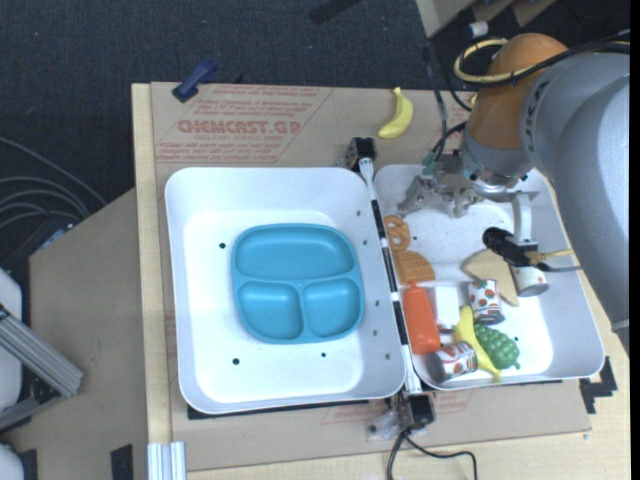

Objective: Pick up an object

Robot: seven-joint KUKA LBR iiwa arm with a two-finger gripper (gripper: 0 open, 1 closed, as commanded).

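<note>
The gripper [445,190] hangs over the right bin [575,343] at upper right, probably choosing a toy; whether it is apart or together cannot be told.

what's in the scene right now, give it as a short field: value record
left bin: holds a blue divided plate
right bin: orange block, pretzel, green toy, small cans
outside bins: yellow banana on the bench, above the right bin
arm: reaches in from the right, over the right bin's upper part
gripper: near the bin's top edge, finger state unclear
held object: none seen
</note>
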